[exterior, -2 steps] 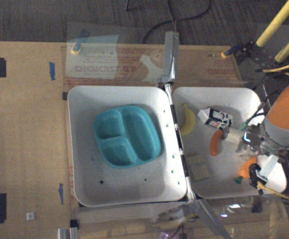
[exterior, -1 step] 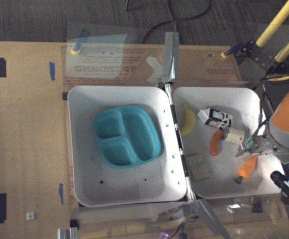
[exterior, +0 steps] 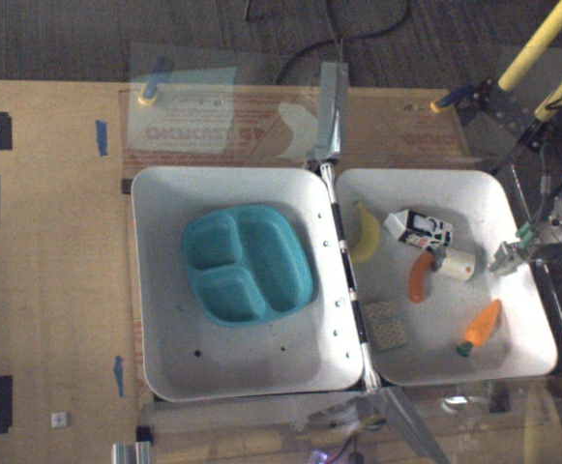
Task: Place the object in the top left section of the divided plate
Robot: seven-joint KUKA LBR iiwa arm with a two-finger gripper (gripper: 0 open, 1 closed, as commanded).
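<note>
Two white bins sit side by side. Left bin [exterior: 164, 356] holds the teal divided plate [exterior: 248, 264], unloaded. Right bin [exterior: 527, 356]: banana [exterior: 366, 233], carton [exterior: 419, 227], two carrots [exterior: 481, 327]. Gripper [exterior: 513, 256] at right rim, blurred; grip state cannot be determined.

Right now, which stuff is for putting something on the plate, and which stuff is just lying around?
For the job:
teal divided plate in the left bin
gripper at the right bin's edge

Lying about, unless one is picked:
banana
milk carton
two carrots
sponge
</note>
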